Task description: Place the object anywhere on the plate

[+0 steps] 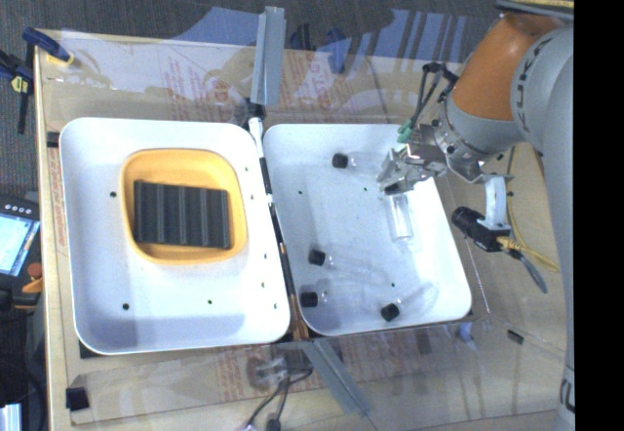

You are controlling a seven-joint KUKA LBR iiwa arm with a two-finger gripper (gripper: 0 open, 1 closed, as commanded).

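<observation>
A yellow plate [146, 169] with a dark ribbed insert [182, 215] lies in the left white bin [88, 302]. In the right white bin [292, 185] lie several clear plastic pieces with black caps. One clear piece [401, 221] sits just below my gripper [398, 181], which hangs over the bin's upper right part. Whether that piece is touching the gripper or lying on the bin floor is unclear. The gripper is far to the right of the plate.
Black caps sit at the top [339, 161], the lower left [316, 255] [308, 299] and the bottom [390, 312] of the right bin. A ridge [268, 205] divides the two bins. A grey bar [267, 54] stands behind them.
</observation>
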